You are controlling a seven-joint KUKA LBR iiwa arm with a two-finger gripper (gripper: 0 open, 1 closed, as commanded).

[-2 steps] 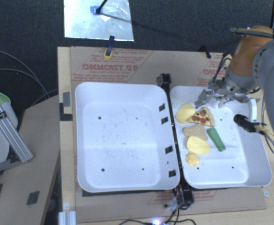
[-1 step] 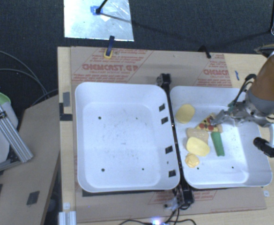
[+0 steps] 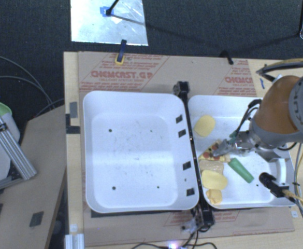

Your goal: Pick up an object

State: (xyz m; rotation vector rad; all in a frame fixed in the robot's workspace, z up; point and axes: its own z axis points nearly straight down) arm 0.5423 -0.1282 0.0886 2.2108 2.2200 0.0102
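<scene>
Gripper (image 3: 219,149) sits low in the right white bin (image 3: 221,104), over the small reddish toy piece (image 3: 209,154) beside the green cylinder (image 3: 241,170), probably lined up for a grab; open or closed, I cannot tell. Yellow pieces (image 3: 214,179) lie nearer.

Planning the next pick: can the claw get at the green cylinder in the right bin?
Probably yes. The green cylinder lies uncovered on the bin floor just beside the claw, with nothing stacked on it.
</scene>
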